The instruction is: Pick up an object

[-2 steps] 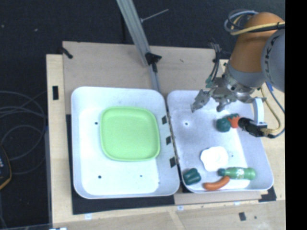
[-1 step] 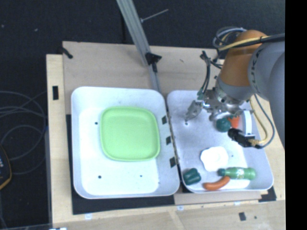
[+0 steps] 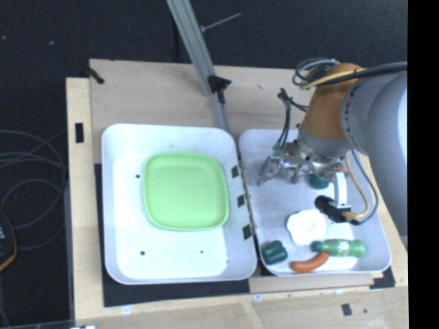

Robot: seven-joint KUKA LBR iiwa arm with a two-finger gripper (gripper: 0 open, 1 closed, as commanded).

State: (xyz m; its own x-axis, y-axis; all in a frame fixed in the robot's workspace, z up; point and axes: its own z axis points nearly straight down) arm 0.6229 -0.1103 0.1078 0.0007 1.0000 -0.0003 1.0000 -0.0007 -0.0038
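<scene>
My gripper (image 3: 278, 175) hangs low over the upper left part of the right bin (image 3: 264, 204), its fingers spread open with only bare bin floor between them. A teal round thing (image 3: 317, 181) lies just right of it, partly hidden under the wrist. Along the front of that bin lie a white lumpy thing (image 3: 305, 227), a green bottle (image 3: 339, 247) on its side, an orange carrot-like piece (image 3: 309, 264) and a dark green block (image 3: 274, 251). All of these sit apart from the gripper.
The left bin (image 3: 123, 204) holds a light green square plate (image 3: 186, 190). A grey slanted pole (image 3: 195, 43) rises behind the bins and ends near their shared wall. The arm's bulk covers the right bin's far right side.
</scene>
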